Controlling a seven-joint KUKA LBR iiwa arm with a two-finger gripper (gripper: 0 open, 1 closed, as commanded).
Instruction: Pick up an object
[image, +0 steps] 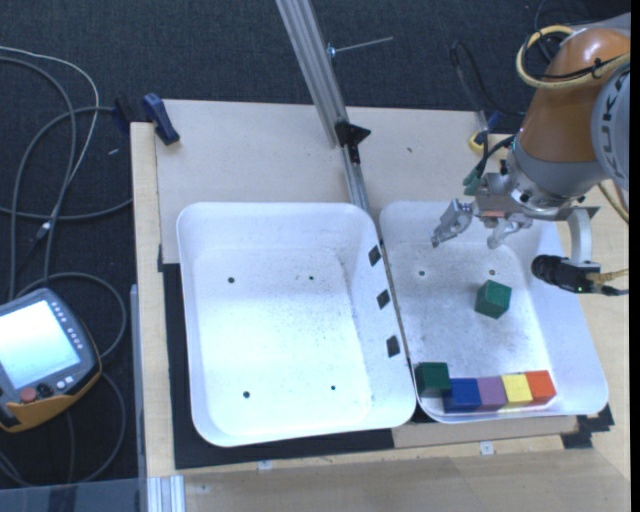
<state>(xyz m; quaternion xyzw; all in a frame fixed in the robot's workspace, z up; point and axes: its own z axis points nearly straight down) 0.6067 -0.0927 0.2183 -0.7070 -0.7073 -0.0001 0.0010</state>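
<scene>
1. Green cube (492, 299) sits alone on the floor of the right bin (570, 330), turned so its corners face the bin walls; no long axis.
2. Tool (474, 228) hangs above and just left of the cube, apart from it, fingers spread, nothing between them.
3. Row of blocks (486, 387) lies below the cube along the near wall.
4. Left bin (200, 250) adjoins; both rest on the pale desk (250, 150), dark carpet (60, 150) around.
</scene>
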